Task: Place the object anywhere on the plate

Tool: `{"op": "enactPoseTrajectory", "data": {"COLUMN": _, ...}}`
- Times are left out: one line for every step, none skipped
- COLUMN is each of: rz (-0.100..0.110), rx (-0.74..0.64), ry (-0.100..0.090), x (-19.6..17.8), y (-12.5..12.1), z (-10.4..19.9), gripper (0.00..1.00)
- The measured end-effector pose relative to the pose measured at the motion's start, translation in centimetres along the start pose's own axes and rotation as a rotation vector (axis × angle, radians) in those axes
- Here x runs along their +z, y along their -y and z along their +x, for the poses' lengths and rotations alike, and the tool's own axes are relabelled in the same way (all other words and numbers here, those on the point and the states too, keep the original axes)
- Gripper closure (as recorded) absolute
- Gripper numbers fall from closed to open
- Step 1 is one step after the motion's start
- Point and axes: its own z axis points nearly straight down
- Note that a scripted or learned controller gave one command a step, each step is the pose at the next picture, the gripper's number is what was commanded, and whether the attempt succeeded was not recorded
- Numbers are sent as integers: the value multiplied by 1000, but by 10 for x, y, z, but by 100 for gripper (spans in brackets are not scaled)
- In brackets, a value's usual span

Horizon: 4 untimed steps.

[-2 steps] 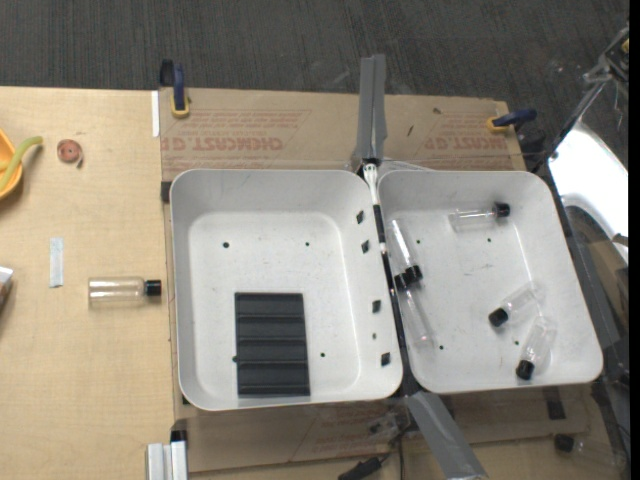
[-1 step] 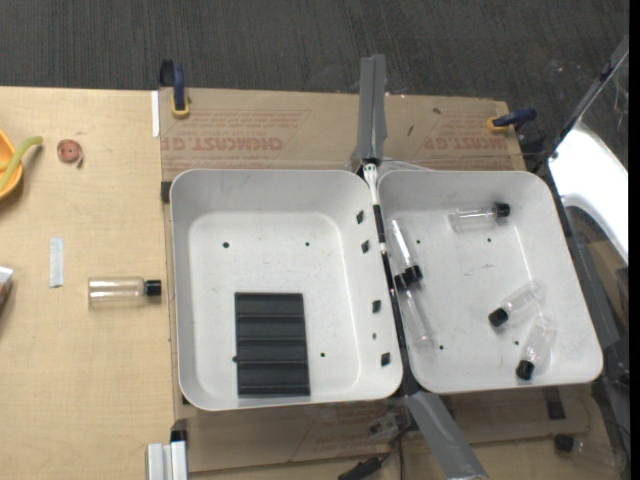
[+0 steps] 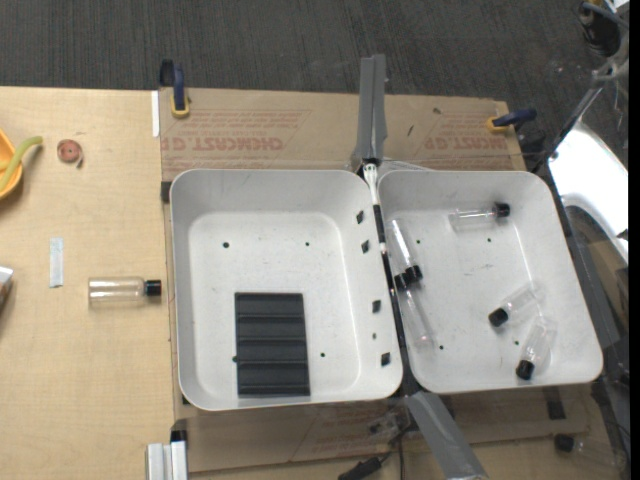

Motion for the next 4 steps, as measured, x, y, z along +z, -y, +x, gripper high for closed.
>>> {"op": "enactPoseTrajectory", "data": {"rz": 0, "rx": 1, "ry": 1, "x": 0, "y": -42, "z": -57, "gripper": 0}}
{"op": "enactPoseTrajectory", "data": {"rz": 0, "rx": -12, "ry": 1, "x": 0, "y": -53, "z": 2, "gripper": 0}}
{"op": "enactPoseTrajectory", "data": {"rz": 0, "rx": -4, "ry": 1, "x": 0, "y": -53, "z": 4, "gripper": 0}}
{"op": "enactPoseTrajectory", "data": {"rz": -1, "rx": -4, "ry": 0, "x": 0, "y": -53, "z": 4, "gripper": 0}}
